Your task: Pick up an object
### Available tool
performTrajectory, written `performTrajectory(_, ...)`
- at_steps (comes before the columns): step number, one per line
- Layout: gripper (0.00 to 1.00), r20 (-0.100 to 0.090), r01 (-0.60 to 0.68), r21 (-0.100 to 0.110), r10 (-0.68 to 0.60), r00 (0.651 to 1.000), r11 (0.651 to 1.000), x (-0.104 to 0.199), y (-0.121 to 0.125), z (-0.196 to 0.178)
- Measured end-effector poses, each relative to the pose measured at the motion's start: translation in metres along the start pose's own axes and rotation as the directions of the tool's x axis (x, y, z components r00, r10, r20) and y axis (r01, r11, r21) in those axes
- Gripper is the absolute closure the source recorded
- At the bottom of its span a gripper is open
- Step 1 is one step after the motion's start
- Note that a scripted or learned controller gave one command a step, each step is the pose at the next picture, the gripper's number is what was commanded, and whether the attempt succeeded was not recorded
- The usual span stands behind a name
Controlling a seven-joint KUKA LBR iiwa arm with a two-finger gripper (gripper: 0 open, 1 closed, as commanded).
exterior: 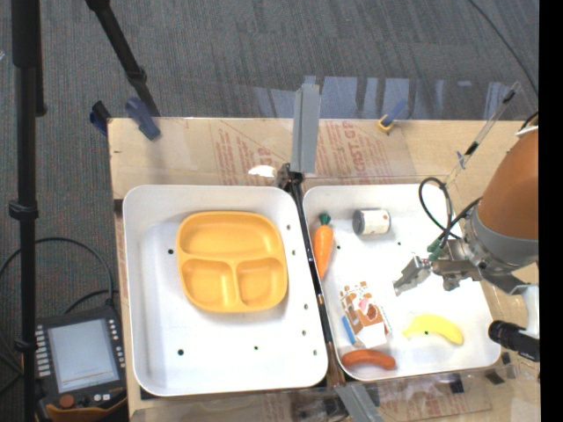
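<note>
Currently the gripper (pixel 410 276) hovers mid right bin (pixel 400 199) — fingers apparently parted, holding nothing. Banana (pixel 434 329) near the front rim; clear floor between.

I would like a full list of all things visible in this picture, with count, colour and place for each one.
white bins: 2, white, side by side on the bench
divided plate: 1, yellow-orange, three compartments, in the left bin
toy carrot: 1, orange with green top, right bin, by its left wall
small can: 1, grey and white, lying on its side, right bin, far part
small carton: 1, white with brown print, right bin, near part
sausage: 1, red-orange, right bin, near edge
banana: 1, yellow, right bin, near right part
handheld screen: 1, grey, on the floor, left of the bench
arm: 1, grey and orange, from the right
gripper: 1, grey, above the right bin
</note>
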State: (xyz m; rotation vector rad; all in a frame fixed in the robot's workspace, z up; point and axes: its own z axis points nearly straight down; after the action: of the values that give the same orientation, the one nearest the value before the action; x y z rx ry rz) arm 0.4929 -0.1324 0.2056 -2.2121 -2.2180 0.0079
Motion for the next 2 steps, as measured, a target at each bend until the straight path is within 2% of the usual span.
performTrajectory(1,0.0,0.0,-0.097,-0.004,0.097,0.995,0.995,0.015,0.048,0.121)
performTrajectory(2,0.0,0.006,0.117,-0.006,-0.117,0.993,0.993,0.026,-0.016,0.12)
